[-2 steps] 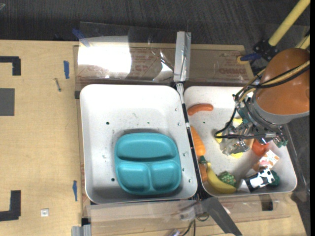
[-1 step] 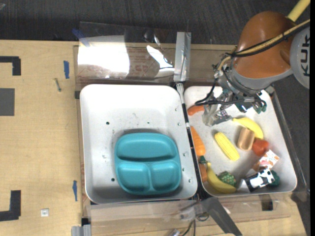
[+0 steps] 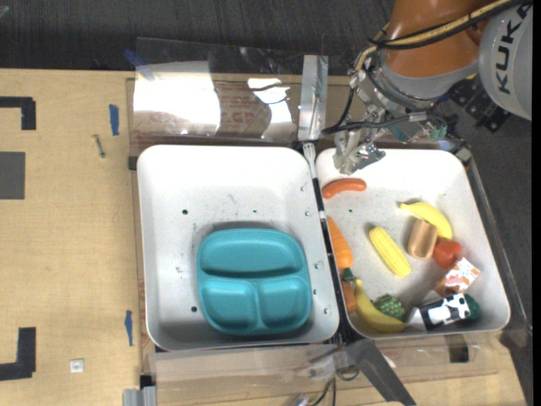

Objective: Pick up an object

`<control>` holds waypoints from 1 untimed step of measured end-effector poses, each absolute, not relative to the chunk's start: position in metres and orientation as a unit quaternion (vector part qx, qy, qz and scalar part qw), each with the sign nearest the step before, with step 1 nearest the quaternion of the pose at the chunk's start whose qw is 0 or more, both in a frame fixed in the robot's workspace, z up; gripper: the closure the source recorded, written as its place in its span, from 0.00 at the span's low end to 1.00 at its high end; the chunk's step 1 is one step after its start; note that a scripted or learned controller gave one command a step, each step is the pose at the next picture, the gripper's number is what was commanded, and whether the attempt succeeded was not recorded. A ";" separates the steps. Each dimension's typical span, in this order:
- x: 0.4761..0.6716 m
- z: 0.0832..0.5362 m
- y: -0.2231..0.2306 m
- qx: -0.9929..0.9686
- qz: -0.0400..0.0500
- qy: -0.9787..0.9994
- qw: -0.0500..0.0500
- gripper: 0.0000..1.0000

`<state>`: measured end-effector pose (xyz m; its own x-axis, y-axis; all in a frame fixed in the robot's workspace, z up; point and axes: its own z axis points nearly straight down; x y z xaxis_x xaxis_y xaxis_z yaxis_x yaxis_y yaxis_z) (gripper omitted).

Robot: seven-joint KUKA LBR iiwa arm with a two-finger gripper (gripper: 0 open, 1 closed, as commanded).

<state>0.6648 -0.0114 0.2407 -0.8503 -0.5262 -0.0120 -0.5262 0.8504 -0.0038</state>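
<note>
The gripper [image 3: 357, 154] is poised just above a red sausage [image 3: 344, 187], which is laid across the right bin's [image 3: 486, 227] far-left corner, long axis left-right. Jaw state cannot be told.

Bright overhead light, glare on plastic sheet [image 3: 215, 100]

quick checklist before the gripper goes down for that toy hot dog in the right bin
1. Gripper above the toy hot dog: ok, just up-view of it.
2. Fingers open: cannot tell.
3. Gripper free of any load: cannot tell.
4. Hot dog clear of neighbours: ok, the carrot and corn cob lie apart.
5. Room at the right bin wall: not ok, the hot dog lies close to the left wall.
</note>
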 end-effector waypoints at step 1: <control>0.669 0.285 -0.009 -0.291 -0.001 0.957 0.007 1.00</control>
<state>0.6689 -0.0093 0.2849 -0.8305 -0.5569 -0.0138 -0.5569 0.8306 -0.0061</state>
